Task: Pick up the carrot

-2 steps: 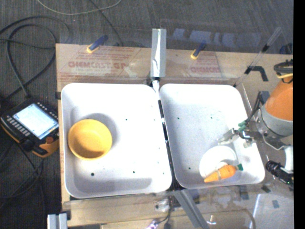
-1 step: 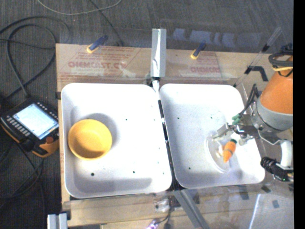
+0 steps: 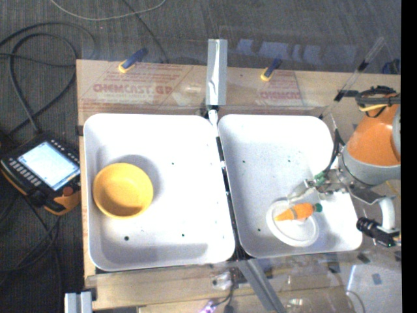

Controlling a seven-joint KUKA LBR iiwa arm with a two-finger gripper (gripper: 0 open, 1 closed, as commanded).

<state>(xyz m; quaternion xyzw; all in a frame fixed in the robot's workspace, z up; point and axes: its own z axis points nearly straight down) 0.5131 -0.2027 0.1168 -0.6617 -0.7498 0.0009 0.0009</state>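
The carrot (image 3: 295,212) is small and orange with a green stub at its right end. It lies on a round white plate (image 3: 294,231) in the front right part of the right bin (image 3: 260,149). My gripper (image 3: 311,189) hangs just above and slightly right of the carrot, close to its green end. The arm's orange band (image 3: 370,142) and grey wrist reach in over the bin's right rim. Nothing visibly sits in the gripper.
A yellow bowl (image 3: 122,189) sits at the left of the left bin (image 3: 176,227). A teach pendant (image 3: 42,169) and cables lie on the floor to the left. Clamps hold the board behind the bins.
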